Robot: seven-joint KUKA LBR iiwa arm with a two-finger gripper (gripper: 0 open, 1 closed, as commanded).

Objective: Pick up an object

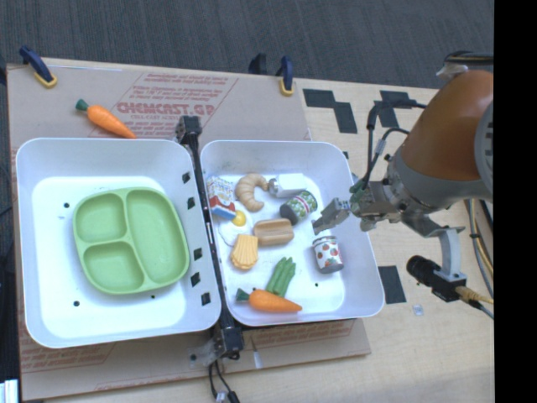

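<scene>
Your gripper [329,217] is hovering over the right bin [362,263], fingers spread, pinching nothing. Cans [327,253] and the hot dog [273,232] are crowding; you're risking a glancing miss.

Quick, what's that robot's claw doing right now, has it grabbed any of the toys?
Gripper: above the right bin's right side, near the small can; no toy between its fingers; open or closed cannot be told.
</scene>
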